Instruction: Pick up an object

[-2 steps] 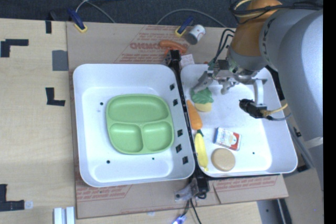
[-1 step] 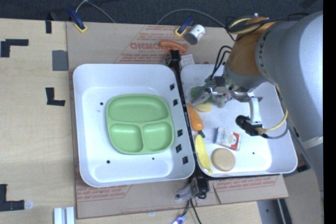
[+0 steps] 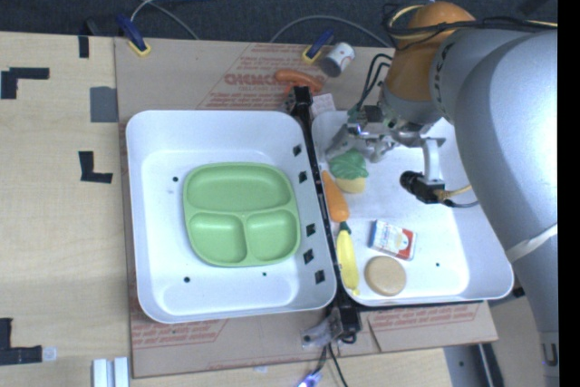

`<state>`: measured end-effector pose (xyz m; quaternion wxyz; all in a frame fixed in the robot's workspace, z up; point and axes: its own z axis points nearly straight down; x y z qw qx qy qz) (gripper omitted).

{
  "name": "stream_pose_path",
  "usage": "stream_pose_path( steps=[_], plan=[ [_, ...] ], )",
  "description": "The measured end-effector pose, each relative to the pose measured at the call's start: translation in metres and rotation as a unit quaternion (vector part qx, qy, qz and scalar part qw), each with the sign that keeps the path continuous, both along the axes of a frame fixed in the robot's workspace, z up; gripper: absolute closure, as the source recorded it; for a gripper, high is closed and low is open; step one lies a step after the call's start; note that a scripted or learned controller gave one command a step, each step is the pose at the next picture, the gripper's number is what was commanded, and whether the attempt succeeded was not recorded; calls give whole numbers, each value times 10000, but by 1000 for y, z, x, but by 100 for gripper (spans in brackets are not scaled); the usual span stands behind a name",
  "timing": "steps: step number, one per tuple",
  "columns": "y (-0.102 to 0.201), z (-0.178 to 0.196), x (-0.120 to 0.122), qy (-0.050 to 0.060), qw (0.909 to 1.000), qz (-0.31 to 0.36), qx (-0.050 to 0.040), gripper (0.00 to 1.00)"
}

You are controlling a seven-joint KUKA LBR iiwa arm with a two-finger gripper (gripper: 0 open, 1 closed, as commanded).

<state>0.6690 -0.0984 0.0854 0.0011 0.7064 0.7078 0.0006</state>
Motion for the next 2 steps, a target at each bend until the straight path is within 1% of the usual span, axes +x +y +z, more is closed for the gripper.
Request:
stream_pose_path(
  steps=[1, 2],
  plan=[
    [4, 0, -12, 5, 10000, -8, -8, 0],
    [1, 0, -13, 3, 10000, -2, -5, 0]
  ],
)
